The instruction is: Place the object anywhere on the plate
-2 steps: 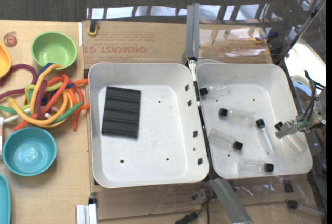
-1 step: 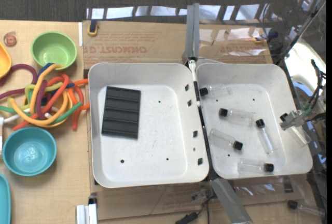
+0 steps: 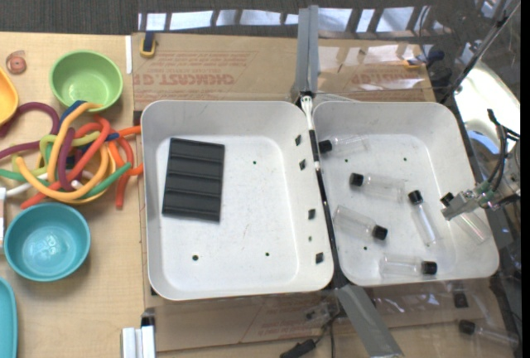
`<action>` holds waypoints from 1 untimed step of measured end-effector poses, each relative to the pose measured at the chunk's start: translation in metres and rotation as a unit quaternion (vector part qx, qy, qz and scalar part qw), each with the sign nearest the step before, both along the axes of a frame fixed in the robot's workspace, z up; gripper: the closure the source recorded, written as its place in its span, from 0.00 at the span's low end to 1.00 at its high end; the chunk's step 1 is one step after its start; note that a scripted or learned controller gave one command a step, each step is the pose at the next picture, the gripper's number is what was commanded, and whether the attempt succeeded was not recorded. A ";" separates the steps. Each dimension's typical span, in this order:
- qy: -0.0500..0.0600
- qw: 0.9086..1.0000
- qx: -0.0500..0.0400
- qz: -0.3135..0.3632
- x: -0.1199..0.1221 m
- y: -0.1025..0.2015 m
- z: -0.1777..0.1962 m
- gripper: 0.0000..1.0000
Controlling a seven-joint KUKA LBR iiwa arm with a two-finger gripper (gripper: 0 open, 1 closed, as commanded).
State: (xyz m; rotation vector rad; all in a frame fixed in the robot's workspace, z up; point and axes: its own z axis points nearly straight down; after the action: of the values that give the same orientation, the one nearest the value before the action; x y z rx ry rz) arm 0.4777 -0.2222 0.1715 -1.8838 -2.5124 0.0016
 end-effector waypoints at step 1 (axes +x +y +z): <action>-0.001 1.000 0.000 0.026 0.026 0.000 0.022 1.00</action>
State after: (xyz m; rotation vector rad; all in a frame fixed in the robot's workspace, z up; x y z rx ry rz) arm 0.5032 -0.2219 0.1936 -1.8197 -2.5618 0.0005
